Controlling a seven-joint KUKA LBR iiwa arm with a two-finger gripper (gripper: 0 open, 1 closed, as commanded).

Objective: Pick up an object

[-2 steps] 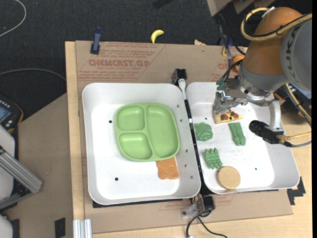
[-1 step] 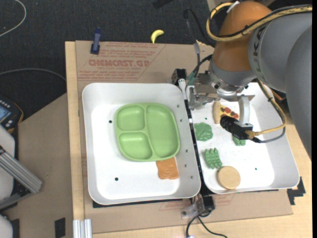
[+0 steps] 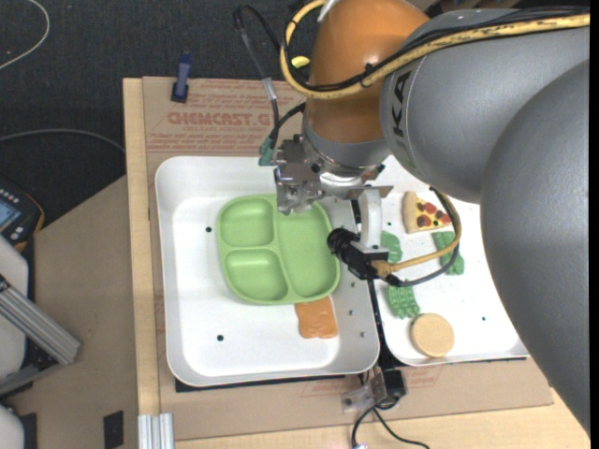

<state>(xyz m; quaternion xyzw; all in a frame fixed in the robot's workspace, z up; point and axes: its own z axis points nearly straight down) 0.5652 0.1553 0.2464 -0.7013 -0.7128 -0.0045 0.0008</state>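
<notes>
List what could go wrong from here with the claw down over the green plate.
The claw sits at the far rim of the divided green plate: a wide, shallow thing that may slip or tilt. If dragged, the plate could shove the orange piece touching its near edge.

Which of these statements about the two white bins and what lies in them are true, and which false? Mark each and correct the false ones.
1. The green divided plastic plate lies in the left white bin. True.
2. The plate has two compartments. False: it has three, two small and one long.
3. The orange flat rectangular piece sits beside the plate's lower edge in the same bin. True.
4. The toy pizza slice lies in the left bin. False: it lies in the right white bin.
5. The round tan cookie-like disc is near the right bin's front edge. True.
6. The gripper hangs over the disc. False: it is at the plate's upper edge.
</notes>
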